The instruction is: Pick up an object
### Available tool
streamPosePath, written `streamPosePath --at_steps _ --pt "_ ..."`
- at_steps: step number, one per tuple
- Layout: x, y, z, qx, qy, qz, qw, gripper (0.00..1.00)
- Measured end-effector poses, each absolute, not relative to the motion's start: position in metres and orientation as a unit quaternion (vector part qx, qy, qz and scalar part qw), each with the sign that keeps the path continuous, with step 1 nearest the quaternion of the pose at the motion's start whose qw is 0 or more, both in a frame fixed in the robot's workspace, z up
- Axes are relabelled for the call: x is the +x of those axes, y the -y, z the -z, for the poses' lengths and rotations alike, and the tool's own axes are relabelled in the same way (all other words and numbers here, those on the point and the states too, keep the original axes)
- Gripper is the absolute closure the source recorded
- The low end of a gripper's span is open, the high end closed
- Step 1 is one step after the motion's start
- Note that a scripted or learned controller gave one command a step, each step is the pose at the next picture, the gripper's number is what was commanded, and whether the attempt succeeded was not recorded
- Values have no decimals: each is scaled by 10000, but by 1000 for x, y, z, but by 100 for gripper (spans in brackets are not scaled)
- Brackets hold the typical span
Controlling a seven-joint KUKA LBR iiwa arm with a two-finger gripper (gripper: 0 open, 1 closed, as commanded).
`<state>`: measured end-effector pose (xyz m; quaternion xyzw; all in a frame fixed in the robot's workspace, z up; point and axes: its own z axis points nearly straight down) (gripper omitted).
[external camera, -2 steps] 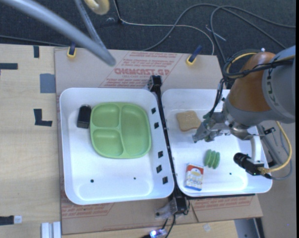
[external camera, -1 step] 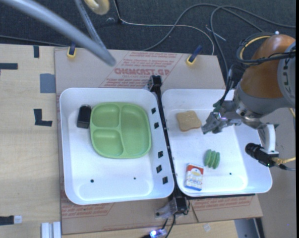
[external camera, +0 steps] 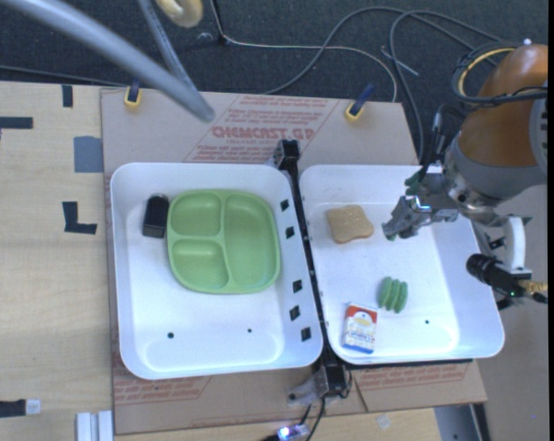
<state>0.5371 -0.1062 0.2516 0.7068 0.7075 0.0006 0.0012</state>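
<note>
Hovering over right bin (external camera: 460, 338), gripper (external camera: 398, 224) beside tan bread slice (external camera: 349, 224), not touching.
Finger state impossible to tell; green pods (external camera: 392, 294) and small carton (external camera: 360, 328) lying nearer front.

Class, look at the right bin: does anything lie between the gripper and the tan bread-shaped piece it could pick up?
Nothing visible does. The gripper hangs just right of the bread piece, with bare bin floor between them. The green pods and small carton lie nearer the front.
</note>
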Motion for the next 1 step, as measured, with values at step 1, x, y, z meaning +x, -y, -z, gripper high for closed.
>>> streamPosePath --at_steps 1 --pt "545 47 -246 7047 -7095 1 -9 100"
